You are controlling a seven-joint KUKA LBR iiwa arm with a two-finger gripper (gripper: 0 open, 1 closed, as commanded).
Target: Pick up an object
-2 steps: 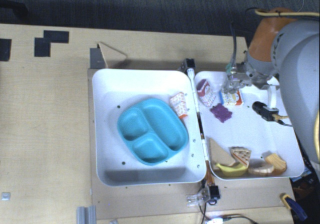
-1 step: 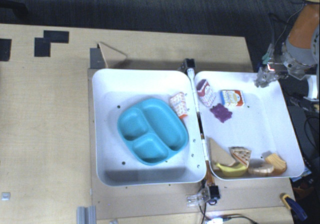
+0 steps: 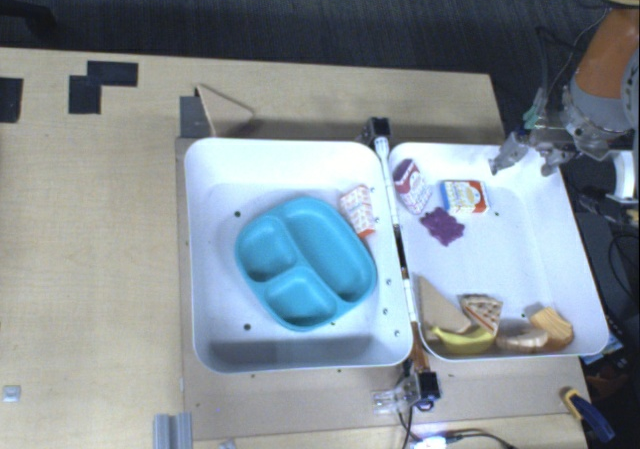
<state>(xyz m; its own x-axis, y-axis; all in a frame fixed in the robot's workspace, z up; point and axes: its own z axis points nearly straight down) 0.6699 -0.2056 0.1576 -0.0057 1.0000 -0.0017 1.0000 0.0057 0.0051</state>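
My gripper (image 3: 526, 159) hangs over the far right part of the right bin (image 3: 560, 237), open, with nothing between its fingers (image 3: 503, 159). The closest object is a small red, white and blue carton (image 3: 463, 197), a little to its left and nearer the camera. Beside the carton lie a purple and white packet (image 3: 407, 183) and a purple lump (image 3: 443, 227). Along the bin's near edge sit a banana (image 3: 460, 340), a toast-like wedge (image 3: 482, 312), a pale bread roll (image 3: 520, 340) and a yellow-orange block (image 3: 552, 325).
The left bin (image 3: 210, 317) holds a blue divided plate (image 3: 305, 262) and a small red and white packet (image 3: 357, 209) near the divider (image 3: 395, 237). Cables and clips lie by the bench's front edge.
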